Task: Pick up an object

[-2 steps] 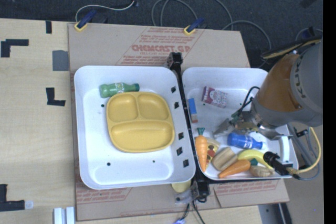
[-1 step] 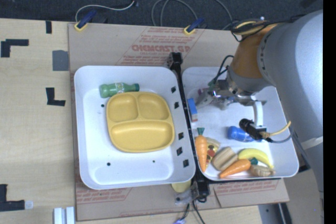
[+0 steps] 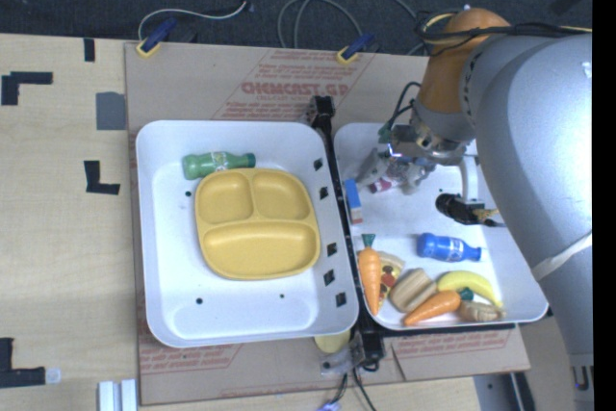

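Note:
My gripper [image 3: 393,174] hangs low over the upper left part of the right bin [image 3: 520,289], pointing down at the bin floor. A small blue block [image 3: 352,197] lies just left of it against the bin's left wall. Along the front of this bin sit an orange carrot [image 3: 369,276], a second carrot [image 3: 431,307], a brown bread roll [image 3: 411,288], a yellow banana [image 3: 469,284] and a blue bottle [image 3: 447,248]. I cannot make out anything held in the gripper.
The left bin [image 3: 164,236] holds a yellow divided plate [image 3: 257,220] and a green bottle [image 3: 218,164] lying behind it. A black divider with clips [image 3: 330,197] runs between the bins. The grey arm [image 3: 539,120] covers the right bin's far right side.

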{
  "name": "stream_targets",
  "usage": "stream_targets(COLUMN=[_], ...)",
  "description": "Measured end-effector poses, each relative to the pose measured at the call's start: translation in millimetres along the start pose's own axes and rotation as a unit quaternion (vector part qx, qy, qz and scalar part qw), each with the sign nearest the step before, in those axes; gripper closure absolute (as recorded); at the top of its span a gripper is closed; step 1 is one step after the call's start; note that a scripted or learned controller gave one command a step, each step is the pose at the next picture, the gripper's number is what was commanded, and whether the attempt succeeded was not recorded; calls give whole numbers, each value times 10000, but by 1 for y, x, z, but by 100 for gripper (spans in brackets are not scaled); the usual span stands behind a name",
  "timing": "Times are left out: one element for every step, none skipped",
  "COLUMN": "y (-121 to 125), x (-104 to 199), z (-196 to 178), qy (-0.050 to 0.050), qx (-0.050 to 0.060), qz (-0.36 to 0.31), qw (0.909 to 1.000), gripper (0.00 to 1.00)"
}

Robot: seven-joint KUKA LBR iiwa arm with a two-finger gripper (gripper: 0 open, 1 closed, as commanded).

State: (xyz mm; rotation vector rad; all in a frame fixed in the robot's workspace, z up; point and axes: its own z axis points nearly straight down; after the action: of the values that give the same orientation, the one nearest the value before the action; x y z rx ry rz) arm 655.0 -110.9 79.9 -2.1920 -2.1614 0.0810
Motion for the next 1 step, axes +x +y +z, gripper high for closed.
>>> stream_targets(y=[10], x=[4], z=[-16], qy=[-59], qx=[-356], qz=[-68], qw=[9993], gripper=[100])
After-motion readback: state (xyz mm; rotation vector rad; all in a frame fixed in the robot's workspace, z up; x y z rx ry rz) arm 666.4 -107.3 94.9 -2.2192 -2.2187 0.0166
